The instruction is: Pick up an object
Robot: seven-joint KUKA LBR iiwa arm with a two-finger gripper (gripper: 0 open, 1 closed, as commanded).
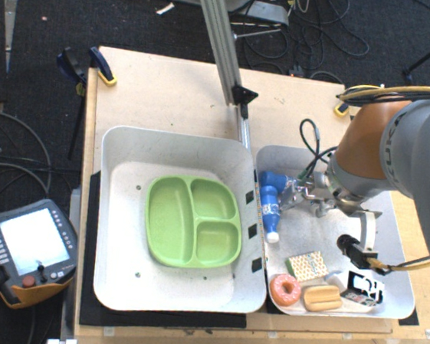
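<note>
From where I stand, the arm (403,142) comes in from three o'clock and bends down over the right bin (391,249), its gripper (316,198) hanging low above the bin's upper half. I cannot tell whether the jaws are released or clenched; nothing shows between them. Just at nine o'clock of the gripper, a blue bottle (270,204) lies along the bin's left wall, cap end toward six o'clock. The bin's six o'clock edge is crowded: a pink donut (286,290), a tan bread roll (322,297), a patterned sponge-like block (307,265), and a black-and-white item (362,287) at the five o'clock corner. Bare floor lies in the bin's middle. In the left bin (123,165), a green divided plate (194,221) sits centred, with bare room all round. The wooden surface (170,93) shows at twelve o'clock.
</note>
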